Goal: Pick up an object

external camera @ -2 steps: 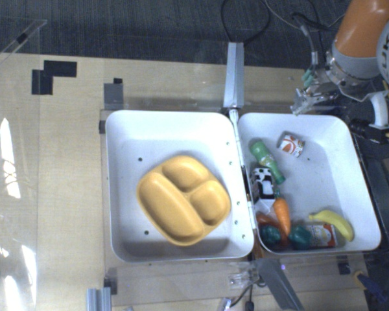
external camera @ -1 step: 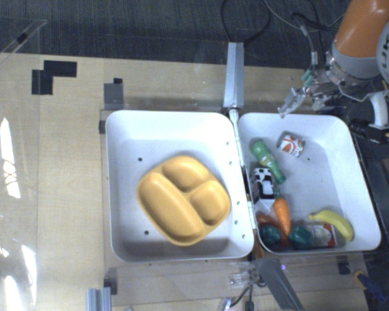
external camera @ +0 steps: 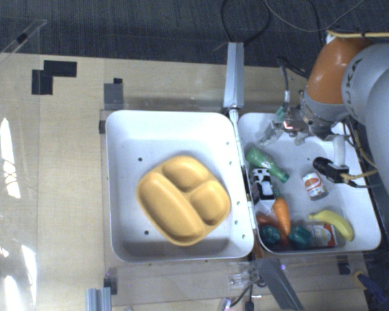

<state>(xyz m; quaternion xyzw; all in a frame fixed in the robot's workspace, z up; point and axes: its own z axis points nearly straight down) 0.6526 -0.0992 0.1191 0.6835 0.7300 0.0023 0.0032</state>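
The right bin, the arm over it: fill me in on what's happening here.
The grey-and-orange arm reaches in from the right, its gripper hovering at the far end of the right bin, nothing visibly between its fingers. Below lie a green bottle, a small can, a carrot and a banana. The left bin holds a yellow divided plate.

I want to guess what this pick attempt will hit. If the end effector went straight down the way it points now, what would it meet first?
Probably bare floor of the right bin: the end effector hangs over its far end, with the green bottle nearer the camera. Depth is unclear.
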